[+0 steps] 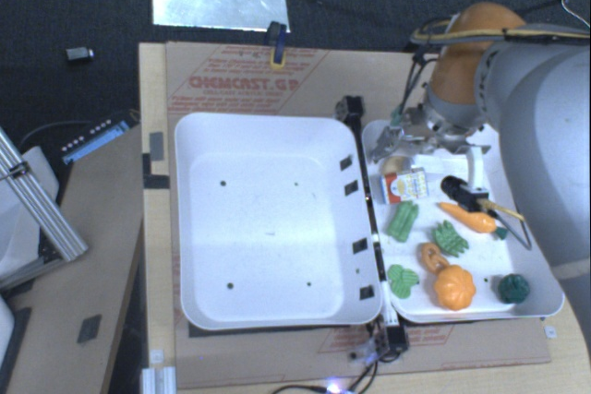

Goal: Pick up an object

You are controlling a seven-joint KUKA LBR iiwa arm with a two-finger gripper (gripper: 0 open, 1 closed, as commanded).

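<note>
Two shallow white plastic bins sat side by side; we took the right bin (pixel 545 295) as our landmark. At its far end hung the arm's two-finger gripper (pixel 399 143), above a small red-and-white carton (pixel 406 186); we could not tell its state. Nearer lay an orange toy pumpkin (pixel 453 287) and carrot (pixel 469 218).

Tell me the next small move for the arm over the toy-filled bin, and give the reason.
Probably a short drop straight down. The claw hangs at the far end of the right bin, just above the small carton and a pale object beside it. The other toys, such as the carrot and the orange pumpkin, lie nearer the camera, so the carton looks the closest target.
</note>
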